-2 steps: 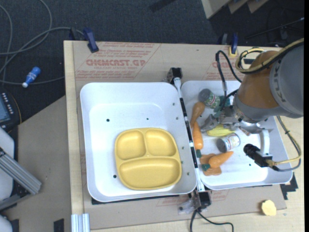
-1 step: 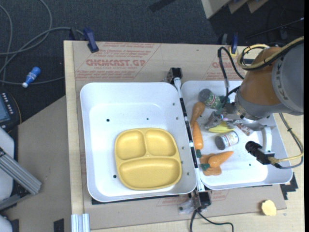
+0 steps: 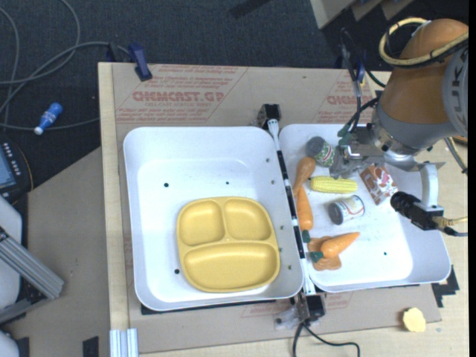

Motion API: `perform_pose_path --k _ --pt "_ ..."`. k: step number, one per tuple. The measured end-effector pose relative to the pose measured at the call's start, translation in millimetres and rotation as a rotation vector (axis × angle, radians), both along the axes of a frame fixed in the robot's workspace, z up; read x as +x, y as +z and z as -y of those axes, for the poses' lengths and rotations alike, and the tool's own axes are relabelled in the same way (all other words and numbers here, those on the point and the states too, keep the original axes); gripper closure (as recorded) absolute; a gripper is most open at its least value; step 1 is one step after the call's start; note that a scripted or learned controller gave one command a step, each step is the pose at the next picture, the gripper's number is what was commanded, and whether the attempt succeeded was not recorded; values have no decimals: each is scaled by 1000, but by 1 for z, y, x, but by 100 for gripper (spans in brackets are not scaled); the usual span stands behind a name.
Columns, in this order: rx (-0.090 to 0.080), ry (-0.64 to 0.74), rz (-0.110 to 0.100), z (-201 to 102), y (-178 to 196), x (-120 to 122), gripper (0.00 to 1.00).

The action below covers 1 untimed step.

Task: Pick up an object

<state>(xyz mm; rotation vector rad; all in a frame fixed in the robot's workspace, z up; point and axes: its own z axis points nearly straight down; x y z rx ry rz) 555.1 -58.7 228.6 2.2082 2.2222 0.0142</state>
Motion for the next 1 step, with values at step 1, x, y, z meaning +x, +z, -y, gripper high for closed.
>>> perform_pose_path --k 1 --pt "0 -6 -13 3 -8 -2 0"
